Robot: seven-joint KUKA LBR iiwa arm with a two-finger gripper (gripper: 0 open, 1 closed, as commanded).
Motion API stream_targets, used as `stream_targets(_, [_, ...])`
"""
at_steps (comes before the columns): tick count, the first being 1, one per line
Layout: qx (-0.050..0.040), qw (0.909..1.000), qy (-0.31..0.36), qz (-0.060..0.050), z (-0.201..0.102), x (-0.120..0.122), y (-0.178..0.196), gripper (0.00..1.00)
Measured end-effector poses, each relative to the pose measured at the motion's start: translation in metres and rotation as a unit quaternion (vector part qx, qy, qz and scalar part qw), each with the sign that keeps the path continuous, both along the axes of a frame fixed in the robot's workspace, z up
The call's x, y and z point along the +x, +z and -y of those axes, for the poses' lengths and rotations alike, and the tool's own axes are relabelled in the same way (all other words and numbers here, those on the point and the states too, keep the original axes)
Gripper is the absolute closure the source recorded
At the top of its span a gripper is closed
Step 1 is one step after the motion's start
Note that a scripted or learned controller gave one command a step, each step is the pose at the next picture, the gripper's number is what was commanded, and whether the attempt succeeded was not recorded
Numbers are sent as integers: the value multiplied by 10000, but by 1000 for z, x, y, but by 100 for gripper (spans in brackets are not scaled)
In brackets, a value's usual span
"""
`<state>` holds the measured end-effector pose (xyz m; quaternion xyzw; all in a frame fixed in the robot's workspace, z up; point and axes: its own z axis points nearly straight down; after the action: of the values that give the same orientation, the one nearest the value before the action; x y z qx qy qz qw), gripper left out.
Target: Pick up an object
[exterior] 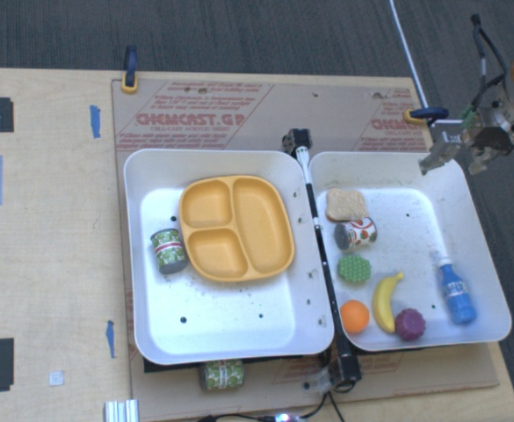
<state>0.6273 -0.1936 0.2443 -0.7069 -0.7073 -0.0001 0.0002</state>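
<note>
A pale wooden desk (46, 262) stands on a dark grey carpet, with a brown printed board on it bearing two shallow white bins side by side. The left bin (230, 323) holds a yellow three-compartment plate (236, 227) and, just beside the plate's left edge, a small green-labelled can (168, 251). The right bin (481, 310) holds a slice of bread (346, 204) touching a red-and-white can (357, 233) below it, then a green bumpy ball (354, 269), a banana (385, 301), an orange (354, 316), a purple fruit (409, 323), and a blue bottle (454, 293) lying near the right wall. Another can (222, 374) lies on the board just in front of the left bin. The pincer (450, 152) hovers over the right bin's far right corner, well apart from the objects; whether it is open or closed cannot be told, and nothing is visibly in its grip.
</note>
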Motion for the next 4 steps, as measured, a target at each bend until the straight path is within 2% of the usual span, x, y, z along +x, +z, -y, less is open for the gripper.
stream_targets(1, [1, 10000, 2, -8, 11, 17, -150, 0])
stream_targets(2, [-1, 10000, 6, 19, -39, 40, -159, 0])
stream_targets(3, [6, 10000, 5, 0, -93, 40, -159, 0])
stream_targets(4, [-6, 10000, -3, 18, -96, -12, -158, 0])
